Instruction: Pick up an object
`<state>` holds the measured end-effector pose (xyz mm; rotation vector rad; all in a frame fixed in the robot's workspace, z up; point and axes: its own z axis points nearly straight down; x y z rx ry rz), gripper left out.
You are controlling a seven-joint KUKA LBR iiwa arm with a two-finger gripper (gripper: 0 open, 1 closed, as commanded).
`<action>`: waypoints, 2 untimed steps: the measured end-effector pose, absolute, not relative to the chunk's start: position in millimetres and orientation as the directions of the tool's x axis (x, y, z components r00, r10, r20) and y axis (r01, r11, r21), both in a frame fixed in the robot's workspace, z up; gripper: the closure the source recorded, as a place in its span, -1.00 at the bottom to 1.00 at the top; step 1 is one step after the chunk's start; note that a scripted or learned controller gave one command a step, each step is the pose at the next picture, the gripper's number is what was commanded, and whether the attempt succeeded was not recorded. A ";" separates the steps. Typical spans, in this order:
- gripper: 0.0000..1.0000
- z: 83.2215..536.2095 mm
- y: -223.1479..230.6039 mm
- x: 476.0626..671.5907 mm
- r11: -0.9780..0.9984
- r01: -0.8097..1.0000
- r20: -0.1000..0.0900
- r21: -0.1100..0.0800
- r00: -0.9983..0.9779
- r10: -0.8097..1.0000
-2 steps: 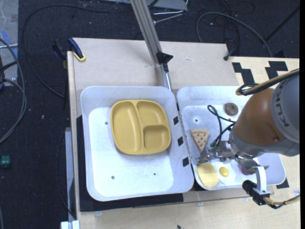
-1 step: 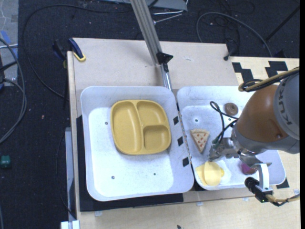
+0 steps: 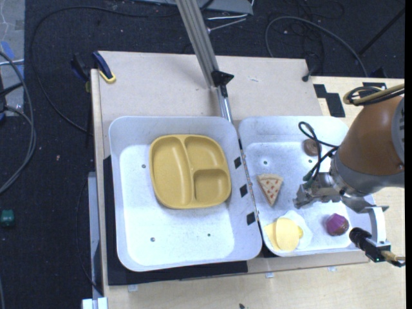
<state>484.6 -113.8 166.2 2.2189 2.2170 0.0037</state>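
Observation:
In the right bin lie a pizza slice toy, a yellow-and-white fried egg toy, a purple round object and a small brown object at the back. My gripper hangs over the bin floor between the pizza slice and the purple object, just right of the slice. Nothing shows between its tips. The orange band of the arm covers the bin's right side.
The left bin holds a yellow divided tray. A metal pole slants down to the seam between the bins. A black cable loops over the right bin's back.

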 end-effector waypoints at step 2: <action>1.00 215.0 -121.9 480.9 -0.001 1.000 0.000 0.001 0.001 1.000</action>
